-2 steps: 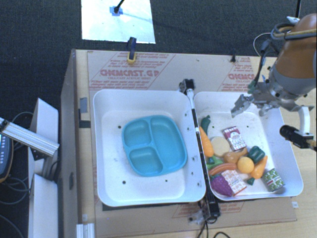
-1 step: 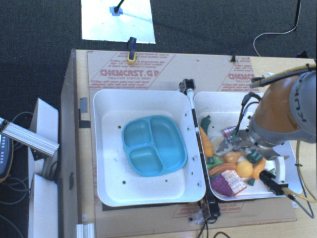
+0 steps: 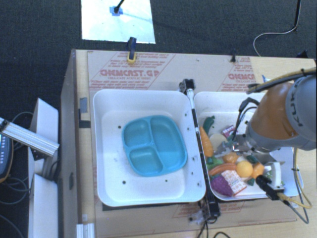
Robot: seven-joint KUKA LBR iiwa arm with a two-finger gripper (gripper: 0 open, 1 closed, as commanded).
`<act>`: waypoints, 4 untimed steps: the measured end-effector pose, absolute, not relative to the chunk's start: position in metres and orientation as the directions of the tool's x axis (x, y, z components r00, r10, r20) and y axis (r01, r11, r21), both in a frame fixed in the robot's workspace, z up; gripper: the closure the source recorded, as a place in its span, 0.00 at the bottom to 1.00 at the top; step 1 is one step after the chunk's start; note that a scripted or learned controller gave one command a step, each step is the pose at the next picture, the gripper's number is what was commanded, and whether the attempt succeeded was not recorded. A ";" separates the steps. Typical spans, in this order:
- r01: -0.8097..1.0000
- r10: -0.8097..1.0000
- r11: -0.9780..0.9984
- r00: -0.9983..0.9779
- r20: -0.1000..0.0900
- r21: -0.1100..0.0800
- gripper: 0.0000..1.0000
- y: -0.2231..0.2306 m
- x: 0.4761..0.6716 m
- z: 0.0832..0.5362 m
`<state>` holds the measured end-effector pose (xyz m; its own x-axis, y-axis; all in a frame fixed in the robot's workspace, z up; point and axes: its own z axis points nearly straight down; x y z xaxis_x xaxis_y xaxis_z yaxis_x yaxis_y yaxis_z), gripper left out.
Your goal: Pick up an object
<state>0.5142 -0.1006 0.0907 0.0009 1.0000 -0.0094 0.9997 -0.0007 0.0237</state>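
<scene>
Two white bins are seen side by side on the bench. One blue three-compartment tray [image 3: 153, 145] lies in the left bin [image 3: 106, 182]. The arm's orange wrist [image 3: 271, 114] is held over the right bin [image 3: 218, 99], where a heap of toy food [image 3: 229, 172] is crowded toward the near left corner, just below and left of the gripper [image 3: 240, 146]. At least six pieces are counted; the orange carrot [image 3: 206, 140] is laid along the left wall. The fingers' state cannot be told.

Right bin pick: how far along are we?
Done: the arm has reached into the right white bin, its hand low over the toy food pile. In hand: nothing visibly held; the fingers are hidden among the items. Left: the grasp and lift. The round yellow fruit, purple grape bunch and orange carrot lie in the bin; the blue divided plastic tray sits in the left one.
</scene>
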 end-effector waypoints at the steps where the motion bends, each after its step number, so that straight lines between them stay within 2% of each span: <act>1: 1.000 1.000 0.003 -0.003 -0.001 0.003 0.00 -0.125 0.606 0.085; 2: 1.000 1.000 0.004 -0.004 0.002 -0.010 0.00 -0.126 0.649 0.085; 3: 0.999 1.000 0.004 -0.003 0.009 -0.034 0.00 -0.136 0.663 0.084; 4: 1.000 1.000 0.002 -0.002 -0.003 0.004 0.00 -0.167 0.613 0.137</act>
<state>0.6129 -0.1671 0.1369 -0.0018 1.0000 -0.0026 1.0000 0.0018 0.0041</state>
